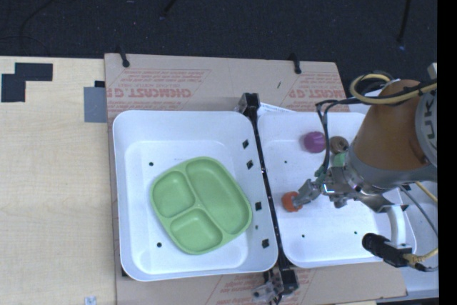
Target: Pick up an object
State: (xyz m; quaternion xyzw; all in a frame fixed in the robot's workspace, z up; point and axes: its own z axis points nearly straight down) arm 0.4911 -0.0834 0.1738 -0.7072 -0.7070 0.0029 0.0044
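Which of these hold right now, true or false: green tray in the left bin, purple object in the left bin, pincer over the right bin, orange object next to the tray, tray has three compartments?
1. The green divided tray lies in the left bin. True.
2. The purple object lies in the left bin. False: it lies in the right bin, near its far side.
3. The pincer is over the right bin. True.
4. The orange object sits beside the green tray. False: it is in the right bin, right at the pincer's tip; whether it is gripped cannot be told.
5. The tray has three compartments. True.
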